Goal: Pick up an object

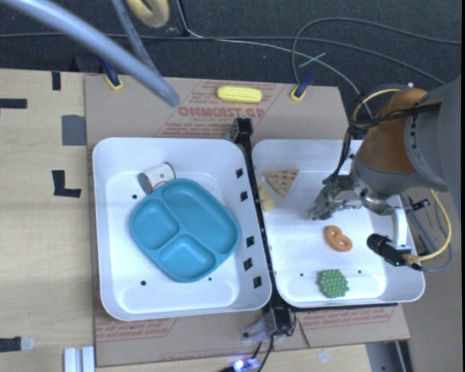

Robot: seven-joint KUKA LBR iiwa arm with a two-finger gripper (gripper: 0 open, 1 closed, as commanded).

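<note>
My hand [329, 206] hovers in the right bin [294, 285]; I cannot tell its state. The small pretzel [338, 239] at five o'clock seems light, stiff; I would pinch across it.

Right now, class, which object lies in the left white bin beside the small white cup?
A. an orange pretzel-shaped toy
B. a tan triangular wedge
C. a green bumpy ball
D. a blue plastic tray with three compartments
D: the blue plastic tray with three compartments fills the middle of the left white bin, next to the small white cup.
</note>
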